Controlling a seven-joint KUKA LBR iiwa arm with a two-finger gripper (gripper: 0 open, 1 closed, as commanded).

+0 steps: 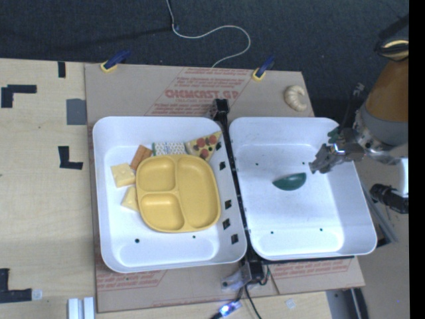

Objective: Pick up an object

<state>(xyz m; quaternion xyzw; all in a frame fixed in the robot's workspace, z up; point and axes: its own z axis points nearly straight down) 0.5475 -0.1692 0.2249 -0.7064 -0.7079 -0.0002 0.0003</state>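
A small dark green object [290,181] lies in the right bin [302,244], a little right of its middle. The gripper [325,159] hangs over the bin's right side, just right of and slightly above the green object, apart from it. A yellow divided plate [178,193] fills the middle of the left bin [166,254]. Pale yellow and orange pieces [124,175] lie along its left edge, and a patterned piece [204,145] sits behind it.
The arm's orange band [392,92] rises at the right edge above the right bin. A beige lump [297,97] rests on the cardboard behind the right bin. A white cable [219,38] loops across the dark floor at the back.
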